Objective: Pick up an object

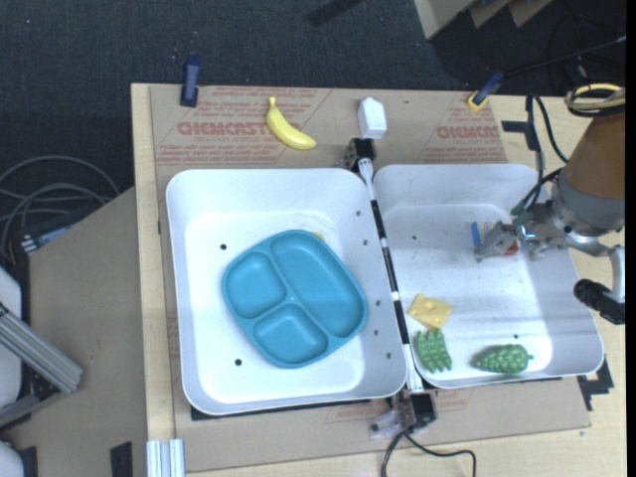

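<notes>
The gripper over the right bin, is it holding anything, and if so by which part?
Cannot be told. The gripper is low in the right bin, but nothing shows between its tips; the cheese wedge lies apart.

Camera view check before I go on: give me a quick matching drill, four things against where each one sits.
Things:
1. blue divided tray
2. banana
3. yellow cheese wedge
4. gripper

Places:
A. on the bench board behind the left bin
B. over the middle of the right bin
C. in the left bin
D. near the right bin's front left corner, just behind a green bunch

Pairs: 1-C, 2-A, 3-D, 4-B
</notes>
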Tool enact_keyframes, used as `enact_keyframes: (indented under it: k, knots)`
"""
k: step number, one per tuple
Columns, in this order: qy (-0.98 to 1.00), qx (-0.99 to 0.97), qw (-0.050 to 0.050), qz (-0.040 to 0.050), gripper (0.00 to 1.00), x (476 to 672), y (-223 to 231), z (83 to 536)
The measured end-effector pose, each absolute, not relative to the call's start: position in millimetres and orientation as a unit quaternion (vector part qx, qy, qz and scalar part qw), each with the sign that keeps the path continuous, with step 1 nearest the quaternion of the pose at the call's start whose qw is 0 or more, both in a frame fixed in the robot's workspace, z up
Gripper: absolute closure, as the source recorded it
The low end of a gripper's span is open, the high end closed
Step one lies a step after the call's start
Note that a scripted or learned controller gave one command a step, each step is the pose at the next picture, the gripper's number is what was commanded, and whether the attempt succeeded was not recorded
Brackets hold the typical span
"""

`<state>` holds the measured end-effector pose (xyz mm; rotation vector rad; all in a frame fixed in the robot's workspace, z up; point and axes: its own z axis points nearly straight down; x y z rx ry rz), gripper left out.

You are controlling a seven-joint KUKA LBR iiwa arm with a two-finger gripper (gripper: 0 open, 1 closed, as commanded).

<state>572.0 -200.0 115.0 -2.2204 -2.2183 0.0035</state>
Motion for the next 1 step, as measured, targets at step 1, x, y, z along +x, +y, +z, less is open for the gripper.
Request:
enact_keyframes:
  k: [1]
  knots:
    - [-0.708, -0.707, 0.0, -0.0002, 0.0, 616.9, -211.0, 84.7]
